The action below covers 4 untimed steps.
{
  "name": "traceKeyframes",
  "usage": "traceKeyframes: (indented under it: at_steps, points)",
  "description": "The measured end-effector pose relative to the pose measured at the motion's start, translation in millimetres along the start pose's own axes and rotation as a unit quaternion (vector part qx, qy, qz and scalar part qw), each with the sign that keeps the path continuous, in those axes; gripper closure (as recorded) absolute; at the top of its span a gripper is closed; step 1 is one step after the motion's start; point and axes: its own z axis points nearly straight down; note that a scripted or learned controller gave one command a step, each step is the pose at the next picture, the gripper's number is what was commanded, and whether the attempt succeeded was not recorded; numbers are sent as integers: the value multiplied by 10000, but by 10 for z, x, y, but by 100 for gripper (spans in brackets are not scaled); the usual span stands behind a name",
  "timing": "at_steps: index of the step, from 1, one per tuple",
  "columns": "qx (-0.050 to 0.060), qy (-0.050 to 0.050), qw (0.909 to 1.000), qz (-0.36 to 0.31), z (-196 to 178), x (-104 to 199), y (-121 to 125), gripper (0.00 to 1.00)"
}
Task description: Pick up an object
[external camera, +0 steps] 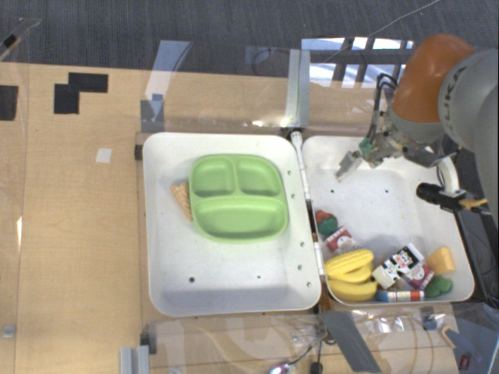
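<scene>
My gripper (355,157) hangs over the bare back part of the right bin (382,201), below the orange band of the arm. Its fingers stand apart with nothing between them. The bin's objects lie along its front. A yellow banana (350,275) sits at the front left. Behind it are a small red and green piece (326,223) and a red and white item (340,241). A black and white box (405,264), a yellow block (442,259), a green piece (440,287) and a thin red and blue stick (401,295) fill the front right.
The left bin (168,279) holds a green divided plate (236,195) with a tan waffle-like piece (182,199) at its left edge. A metal divider (306,209) runs between the bins. The arm's grey body (468,100) looms over the right bin's far right corner.
</scene>
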Motion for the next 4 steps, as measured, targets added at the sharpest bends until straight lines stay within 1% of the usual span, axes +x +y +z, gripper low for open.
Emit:
traceKeyframes:
  at_steps: [1,2,3,4]
  points:
    - [-10,-2,9999,-153,-92,118,209,0]
    - [2,4,9997,-244,-27,230,-155,0]
    - [77,44,9947,-1027,340,73,154,0]
    - [-13,-13,9973,-736,-1096,-82,-369,0]
